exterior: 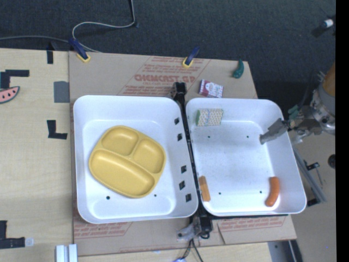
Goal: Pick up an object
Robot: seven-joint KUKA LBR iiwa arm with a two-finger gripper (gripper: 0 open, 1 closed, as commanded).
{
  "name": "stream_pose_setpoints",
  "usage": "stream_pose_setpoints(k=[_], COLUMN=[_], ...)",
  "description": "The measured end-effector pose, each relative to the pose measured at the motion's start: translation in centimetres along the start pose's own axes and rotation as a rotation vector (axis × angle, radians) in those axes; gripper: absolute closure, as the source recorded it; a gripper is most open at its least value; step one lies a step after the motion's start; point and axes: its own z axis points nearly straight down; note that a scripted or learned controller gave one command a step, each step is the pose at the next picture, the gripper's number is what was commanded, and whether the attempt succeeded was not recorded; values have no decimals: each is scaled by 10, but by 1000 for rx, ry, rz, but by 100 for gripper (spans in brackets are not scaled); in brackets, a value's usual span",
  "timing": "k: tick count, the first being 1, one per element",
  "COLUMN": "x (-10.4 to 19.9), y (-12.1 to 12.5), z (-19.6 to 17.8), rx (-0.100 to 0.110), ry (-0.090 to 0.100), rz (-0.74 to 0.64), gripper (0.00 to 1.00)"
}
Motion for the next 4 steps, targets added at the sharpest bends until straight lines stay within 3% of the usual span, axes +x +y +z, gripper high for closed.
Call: stream_pose_setpoints(k=[1, 2, 3, 4], x=[-40, -17, -19, 75], y=[-12, -27, -27, 32], z=[105, 196, 186, 195], rx=[2, -5, -7, -8], ry=[1, 1, -2, 1], rz=[1, -2, 0, -2], gripper=[0, 0, 100, 100])
